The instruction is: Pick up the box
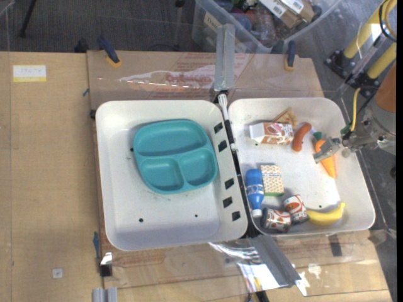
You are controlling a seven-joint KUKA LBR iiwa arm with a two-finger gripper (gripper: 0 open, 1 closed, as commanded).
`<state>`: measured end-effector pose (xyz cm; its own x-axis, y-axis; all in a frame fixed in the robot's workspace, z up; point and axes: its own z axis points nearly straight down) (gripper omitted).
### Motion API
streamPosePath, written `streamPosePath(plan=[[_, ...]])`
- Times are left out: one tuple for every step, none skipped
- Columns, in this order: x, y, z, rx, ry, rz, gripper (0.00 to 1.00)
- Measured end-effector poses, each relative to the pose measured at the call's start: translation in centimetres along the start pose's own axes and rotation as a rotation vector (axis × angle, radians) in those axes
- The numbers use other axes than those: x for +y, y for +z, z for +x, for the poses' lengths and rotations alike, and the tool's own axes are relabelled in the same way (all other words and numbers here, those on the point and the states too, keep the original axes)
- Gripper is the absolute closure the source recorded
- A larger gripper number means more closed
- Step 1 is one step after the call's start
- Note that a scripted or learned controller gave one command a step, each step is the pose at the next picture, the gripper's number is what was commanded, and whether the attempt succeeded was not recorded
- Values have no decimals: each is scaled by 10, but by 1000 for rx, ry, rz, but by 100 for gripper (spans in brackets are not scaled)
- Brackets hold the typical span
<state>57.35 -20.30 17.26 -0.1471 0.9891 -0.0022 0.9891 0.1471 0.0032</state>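
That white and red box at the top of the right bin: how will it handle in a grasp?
The box looks like a small carton lying flat, so probably light and unlikely to roll. Its flat faces should suit a pinch, though thin card may dent. A sausage lies close beside it, so it may get nudged.

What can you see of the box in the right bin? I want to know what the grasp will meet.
The box is a small carton, white with red-brown print, seemingly cardboard. It lies flat, long side across the view, in the far part of the right bin. A tan wedge-shaped item meets its far edge, and a red sausage lies just to its right. It looks closed and undamaged.
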Motion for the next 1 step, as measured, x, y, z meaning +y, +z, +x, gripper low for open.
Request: streamPosePath(plan=[[28, 75, -13, 10, -54, -5, 0]])
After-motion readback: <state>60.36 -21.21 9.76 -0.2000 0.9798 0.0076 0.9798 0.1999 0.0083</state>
